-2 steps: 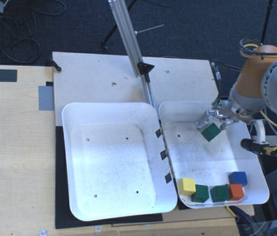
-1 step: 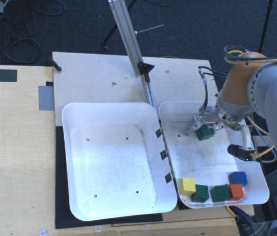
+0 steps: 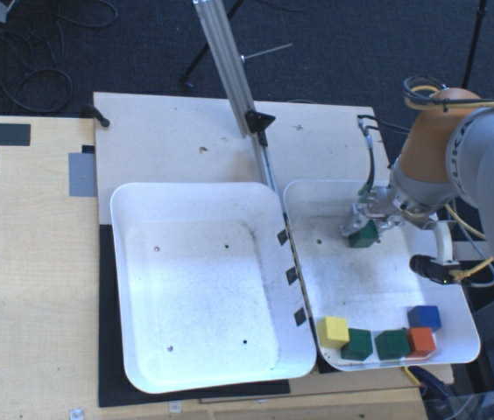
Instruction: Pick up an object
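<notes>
My gripper (image 3: pixel 365 227) hangs over the upper middle of the right bin (image 3: pixel 335 274), with the grey arm and its orange band coming in from the right. A dark green block (image 3: pixel 366 234) sits between its fingers, raised a little off the bin floor. Along the near edge of the right bin lie a yellow block (image 3: pixel 334 331), two more green blocks (image 3: pixel 357 344) (image 3: pixel 392 344), an orange block (image 3: pixel 421 341) and a blue block (image 3: pixel 424 318).
The left bin (image 3: pixel 199 283) stands beside the right one, with a divider carrying black clips (image 3: pixel 291 274) between them. A slanted metal rail (image 3: pixel 229 64) rises behind the bins. Cables trail near the arm on the right.
</notes>
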`<state>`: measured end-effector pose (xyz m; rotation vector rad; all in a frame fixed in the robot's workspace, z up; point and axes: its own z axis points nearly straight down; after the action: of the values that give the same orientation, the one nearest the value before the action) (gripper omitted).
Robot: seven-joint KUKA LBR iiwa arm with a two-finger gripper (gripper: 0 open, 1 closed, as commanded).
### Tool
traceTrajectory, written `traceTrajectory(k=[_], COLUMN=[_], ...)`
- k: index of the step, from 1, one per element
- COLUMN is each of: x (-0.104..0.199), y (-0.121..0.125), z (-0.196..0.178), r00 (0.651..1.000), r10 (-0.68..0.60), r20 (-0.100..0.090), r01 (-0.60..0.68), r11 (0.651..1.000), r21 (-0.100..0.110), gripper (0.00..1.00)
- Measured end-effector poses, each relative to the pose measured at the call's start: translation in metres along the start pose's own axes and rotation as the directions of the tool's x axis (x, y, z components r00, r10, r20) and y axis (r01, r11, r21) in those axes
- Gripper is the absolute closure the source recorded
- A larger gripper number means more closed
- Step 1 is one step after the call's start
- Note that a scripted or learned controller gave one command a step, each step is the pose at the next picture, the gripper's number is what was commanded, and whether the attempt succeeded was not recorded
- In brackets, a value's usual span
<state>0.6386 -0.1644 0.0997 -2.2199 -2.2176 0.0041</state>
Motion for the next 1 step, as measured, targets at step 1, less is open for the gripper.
traceTrajectory(k=[1], x=[0.0447], y=[-0.0777], z=[0.0055], r00=[1.000], r10=[0.001], r20=[0.002], r01=[-0.001], r11=[1.000], r21=[-0.010], gripper=[1.00])
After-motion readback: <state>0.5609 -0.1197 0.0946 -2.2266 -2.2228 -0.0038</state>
